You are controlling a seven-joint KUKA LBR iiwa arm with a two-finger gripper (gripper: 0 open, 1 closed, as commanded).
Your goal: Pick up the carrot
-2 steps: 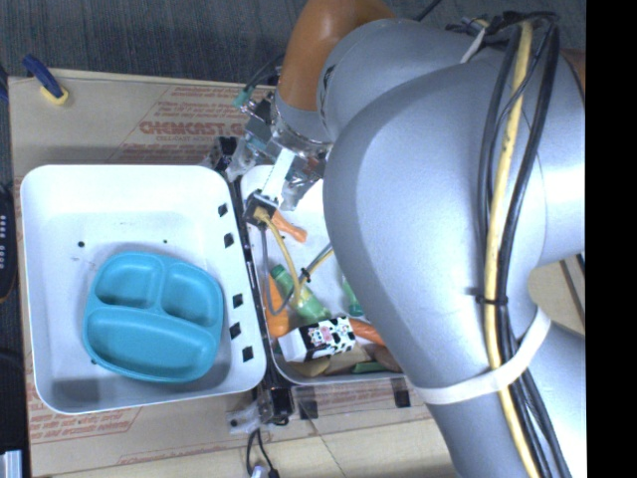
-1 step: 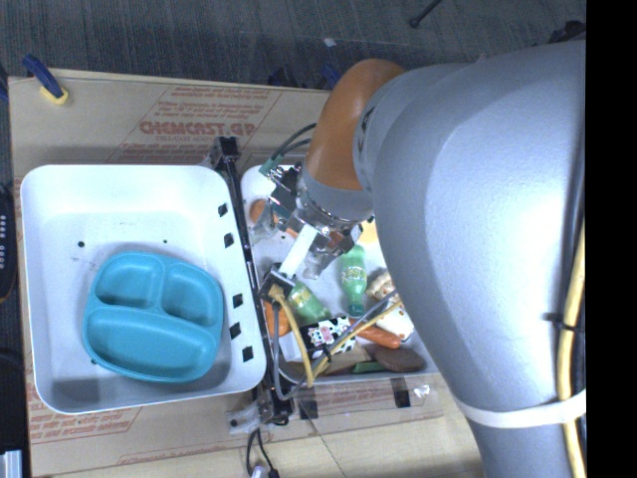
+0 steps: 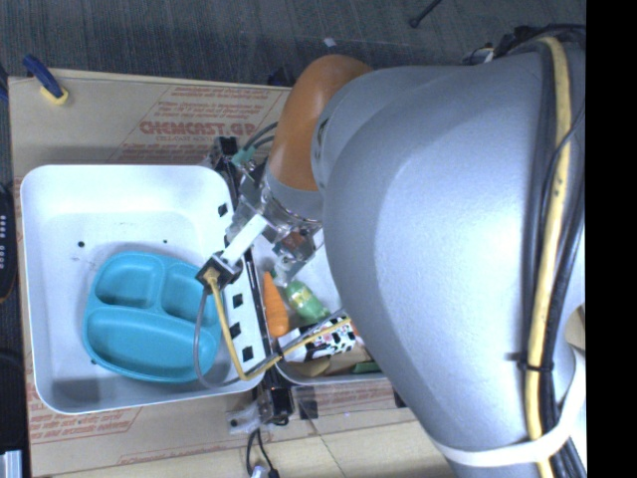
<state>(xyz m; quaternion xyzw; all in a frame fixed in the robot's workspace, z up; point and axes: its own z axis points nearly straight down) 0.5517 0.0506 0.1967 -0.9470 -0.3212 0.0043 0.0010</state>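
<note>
The carrot (image 3: 275,307) is a short orange piece lying at the left edge of the right bin, just beside the wall between the two bins. My gripper (image 3: 287,247) hangs directly above it, below the orange wrist band (image 3: 314,118), and a small gap separates it from the carrot's upper end. The grey arm covers most of the right bin.
A green item (image 3: 305,301) lies right of the carrot, touching or nearly so. A black-and-white patterned item (image 3: 330,341) sits below them. The left bin (image 3: 60,207) holds a blue divided plate (image 3: 139,312). A blue and yellow clamp (image 3: 46,80) lies on the bench at far left.
</note>
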